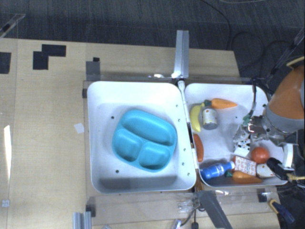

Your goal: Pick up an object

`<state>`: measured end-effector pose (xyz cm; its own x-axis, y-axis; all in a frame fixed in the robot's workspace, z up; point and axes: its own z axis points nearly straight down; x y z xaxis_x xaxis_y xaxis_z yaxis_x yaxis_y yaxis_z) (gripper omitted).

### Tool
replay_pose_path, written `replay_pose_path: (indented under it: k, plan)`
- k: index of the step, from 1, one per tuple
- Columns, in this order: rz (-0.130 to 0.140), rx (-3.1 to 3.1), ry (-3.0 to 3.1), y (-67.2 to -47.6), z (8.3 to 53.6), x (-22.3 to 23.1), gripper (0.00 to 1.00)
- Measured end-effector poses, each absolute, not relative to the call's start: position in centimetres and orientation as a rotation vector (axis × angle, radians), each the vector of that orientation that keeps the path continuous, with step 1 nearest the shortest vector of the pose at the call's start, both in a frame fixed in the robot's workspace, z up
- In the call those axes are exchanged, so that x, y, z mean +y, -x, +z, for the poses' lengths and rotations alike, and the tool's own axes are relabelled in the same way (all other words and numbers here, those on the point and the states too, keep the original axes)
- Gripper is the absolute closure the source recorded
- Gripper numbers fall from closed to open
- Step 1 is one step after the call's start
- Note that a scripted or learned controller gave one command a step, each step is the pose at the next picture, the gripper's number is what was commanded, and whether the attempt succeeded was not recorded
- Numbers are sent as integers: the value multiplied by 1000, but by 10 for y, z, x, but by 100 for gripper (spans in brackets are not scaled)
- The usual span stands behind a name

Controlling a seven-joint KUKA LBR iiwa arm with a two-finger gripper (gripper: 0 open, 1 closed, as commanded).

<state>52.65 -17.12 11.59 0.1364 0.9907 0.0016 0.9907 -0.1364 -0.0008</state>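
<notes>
The gripper [246, 133] hangs low in the right bin [217, 90], at 3 o'clock of its floor; whether it is released or clenched I cannot tell. The tomato [260, 154] lies just beside it at 5 o'clock, with a patterned carton [245, 166] crowding it. A descent could nudge the tomato away or catch 2 things at once.
</notes>
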Motion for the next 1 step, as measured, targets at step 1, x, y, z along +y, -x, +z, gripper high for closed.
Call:
replay_pose_path:
  k: [1]
  plan:
    - [0,-2023,2404,-538,220,-94,100]
